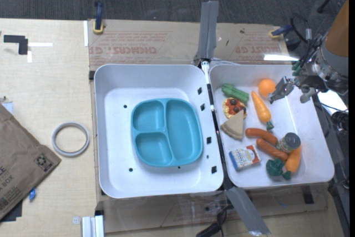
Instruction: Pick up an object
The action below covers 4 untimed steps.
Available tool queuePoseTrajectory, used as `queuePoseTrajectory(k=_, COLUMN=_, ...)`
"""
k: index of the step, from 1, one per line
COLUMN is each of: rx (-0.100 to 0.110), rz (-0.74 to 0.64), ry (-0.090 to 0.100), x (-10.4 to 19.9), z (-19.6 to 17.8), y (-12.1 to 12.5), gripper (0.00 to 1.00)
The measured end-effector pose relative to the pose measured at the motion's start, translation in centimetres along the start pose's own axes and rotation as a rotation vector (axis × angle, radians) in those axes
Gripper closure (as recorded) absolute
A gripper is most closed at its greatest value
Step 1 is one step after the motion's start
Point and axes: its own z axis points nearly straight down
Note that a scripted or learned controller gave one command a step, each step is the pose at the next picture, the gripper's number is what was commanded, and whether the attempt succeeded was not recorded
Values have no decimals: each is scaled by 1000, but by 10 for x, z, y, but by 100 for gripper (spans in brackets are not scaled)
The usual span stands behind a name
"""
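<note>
The right bin (321, 136) holds toy food: an orange ball (267, 86), a carrot (261, 107), a green pod (235, 91), a pizza slice (233, 106), a tan wedge (235, 128), two sausages (260, 134), a small can (289, 142), a second carrot (294, 159), a green broccoli piece (275, 169) and a small carton (244, 157). My gripper (291, 95) hangs over the bin's upper right part, just right of the orange ball. Its fingers are spread and nothing sits between them.
The left bin (111, 119) holds a teal divided plate (166, 131). On the bench to the left lie a grey tape ring (70, 138) and a brown cardboard box (19, 164). Cardboard and two clamps line the back edge.
</note>
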Motion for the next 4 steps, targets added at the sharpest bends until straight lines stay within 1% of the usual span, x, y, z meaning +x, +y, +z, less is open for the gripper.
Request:
queuePoseTrajectory(k=1, rx=-3, rz=-155, ry=0, x=1, z=149, y=15, gripper=0)
queuePoseTrajectory(k=2, rx=-4, rz=-136, ry=-1, x=-15, z=156, y=72, gripper=0)
queuePoseTrajectory(k=3, rx=-6, rz=-220, ry=-2, x=11, z=129, y=104, gripper=0)
queuePoseTrajectory(k=4, rx=-5, rz=-244, ry=-1, x=-1, z=156, y=71, gripper=0)
